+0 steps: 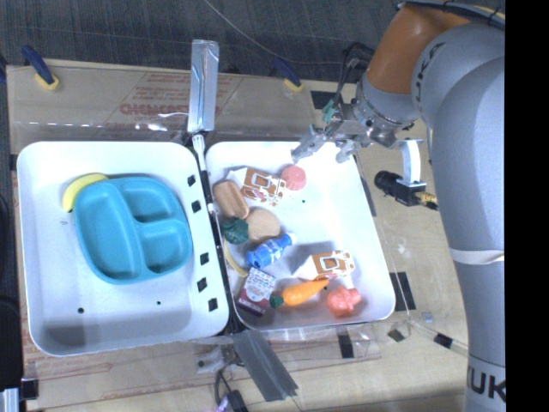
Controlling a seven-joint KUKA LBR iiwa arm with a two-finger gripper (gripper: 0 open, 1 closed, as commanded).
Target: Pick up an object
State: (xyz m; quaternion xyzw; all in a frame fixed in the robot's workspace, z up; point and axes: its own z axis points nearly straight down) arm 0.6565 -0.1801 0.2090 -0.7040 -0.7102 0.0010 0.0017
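My gripper (324,148) hangs over the far edge of the right bin (364,230), its two fingers spread apart with nothing between them. Just below and left of the fingertips lies a pink ball (293,177). Beside it rests a small carton (262,185). Further down the bin are a bread roll (230,197), a tan bun (263,224), a blue bottle (268,251), a second carton (333,264), an orange carrot (302,293), a pink toy (343,300) and a dark red packet (255,288).
The left bin (43,256) holds a blue divided tray (133,227) with a yellow banana (80,187) at its far-left corner. A metal post (203,84) stands between the bins at the back. The arm's grey body fills the right side.
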